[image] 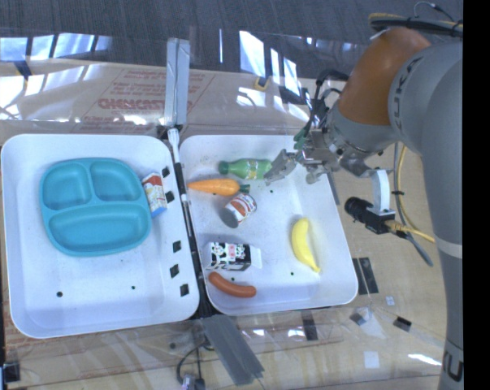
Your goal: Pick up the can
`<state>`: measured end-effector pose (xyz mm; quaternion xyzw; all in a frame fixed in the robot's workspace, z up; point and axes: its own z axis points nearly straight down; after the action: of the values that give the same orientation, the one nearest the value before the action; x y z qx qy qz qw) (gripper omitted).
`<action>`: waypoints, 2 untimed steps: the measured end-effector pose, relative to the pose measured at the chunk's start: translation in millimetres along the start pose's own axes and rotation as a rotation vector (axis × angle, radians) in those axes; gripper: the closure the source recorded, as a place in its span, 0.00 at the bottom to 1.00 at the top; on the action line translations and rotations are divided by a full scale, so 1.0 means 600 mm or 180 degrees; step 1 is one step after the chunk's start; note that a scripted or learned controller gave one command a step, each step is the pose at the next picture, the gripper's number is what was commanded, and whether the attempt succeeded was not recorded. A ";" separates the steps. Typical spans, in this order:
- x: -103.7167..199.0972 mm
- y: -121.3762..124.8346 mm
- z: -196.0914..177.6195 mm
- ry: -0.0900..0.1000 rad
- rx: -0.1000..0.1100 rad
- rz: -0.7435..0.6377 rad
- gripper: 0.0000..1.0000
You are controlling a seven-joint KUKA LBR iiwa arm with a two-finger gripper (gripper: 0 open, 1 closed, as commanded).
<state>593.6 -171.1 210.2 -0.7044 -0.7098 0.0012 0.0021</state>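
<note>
Over the right bin's (330, 275) far corner I see the claw (297, 166) hanging, fingers spread apart, nothing between them. Can (240, 208) lies on its side mid-bin, just in front of the carrot (214, 187) and near the green bottle (246, 168), so it's crowded on the far side. Claw is well short of it; I judge approach not started. Tipped can means a grasp across the body, not the rim. Banana (305, 245), milk carton (230, 256) and sausage (231, 284) sit apart, not in the way. Left bin (21, 283) holds the blue tray (93, 204) and a small carton (154, 192), irrelevant here.
</note>
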 end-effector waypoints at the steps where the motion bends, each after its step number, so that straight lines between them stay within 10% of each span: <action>1: 0.000 0.000 0.000 0.0000 -0.0001 0.0000 0.00; 2: 0.109 -0.020 0.167 -0.0001 0.0004 -0.0286 0.00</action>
<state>580.3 -105.4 109.8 -0.6718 -0.7407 0.0017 0.0024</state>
